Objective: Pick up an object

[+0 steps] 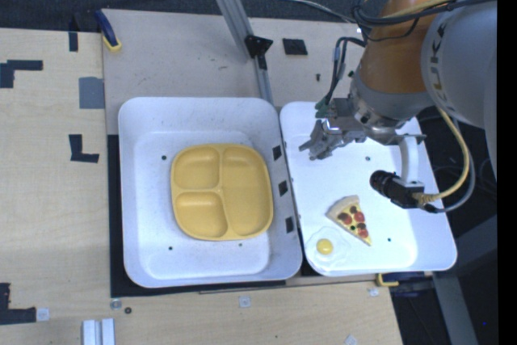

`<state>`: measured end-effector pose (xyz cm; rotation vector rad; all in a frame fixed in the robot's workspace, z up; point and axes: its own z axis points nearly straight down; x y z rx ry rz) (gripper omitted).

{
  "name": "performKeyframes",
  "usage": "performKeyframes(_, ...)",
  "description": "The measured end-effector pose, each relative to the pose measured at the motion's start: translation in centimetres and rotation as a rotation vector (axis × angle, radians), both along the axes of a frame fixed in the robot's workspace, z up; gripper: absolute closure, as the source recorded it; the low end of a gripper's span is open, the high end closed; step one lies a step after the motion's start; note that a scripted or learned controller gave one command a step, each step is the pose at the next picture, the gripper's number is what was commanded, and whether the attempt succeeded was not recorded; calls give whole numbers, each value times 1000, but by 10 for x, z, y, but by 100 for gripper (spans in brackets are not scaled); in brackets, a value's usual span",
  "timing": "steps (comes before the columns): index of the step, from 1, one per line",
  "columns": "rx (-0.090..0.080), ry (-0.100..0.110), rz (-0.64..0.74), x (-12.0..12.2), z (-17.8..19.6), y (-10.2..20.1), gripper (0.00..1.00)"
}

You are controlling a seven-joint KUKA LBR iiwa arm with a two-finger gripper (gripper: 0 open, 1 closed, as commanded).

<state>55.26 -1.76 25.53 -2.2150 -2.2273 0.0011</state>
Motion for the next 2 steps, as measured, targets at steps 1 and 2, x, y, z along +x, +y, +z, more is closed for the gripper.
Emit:
performKeyframes(1,0,1,-1,13,-17,40,100)
performKeyframes(2,1,1,2,33,-28,99,100)
